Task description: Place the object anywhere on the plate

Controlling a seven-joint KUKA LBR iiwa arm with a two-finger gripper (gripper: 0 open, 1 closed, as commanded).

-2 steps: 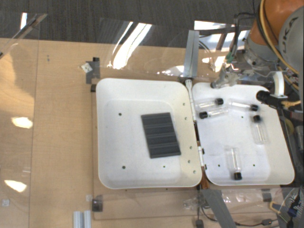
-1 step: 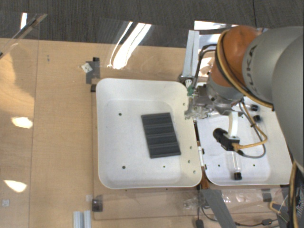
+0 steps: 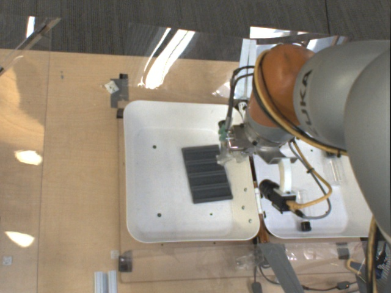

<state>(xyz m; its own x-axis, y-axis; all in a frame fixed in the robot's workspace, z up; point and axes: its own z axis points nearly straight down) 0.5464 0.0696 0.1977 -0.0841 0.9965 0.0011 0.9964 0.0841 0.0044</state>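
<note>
a pale wooden bench top (image 3: pixel 61 163) fills the left and near part of the scene, its grain faint under a clear glossy sheet that throws bright window-like glare streaks (image 3: pixel 165 57) at the far middle and smaller white patches (image 3: pixel 27 157) along the left edge. beyond the far edge of the bench lies a dark grey ribbed floor or carpet (image 3: pixel 153 2), running across the whole far side. a small dark metal bracket (image 3: pixel 119 90) stands on the wood at the far left, another (image 3: pixel 125 262) sits near the near edge, and loose cables (image 3: pixel 342 282) trail at the near right
</note>
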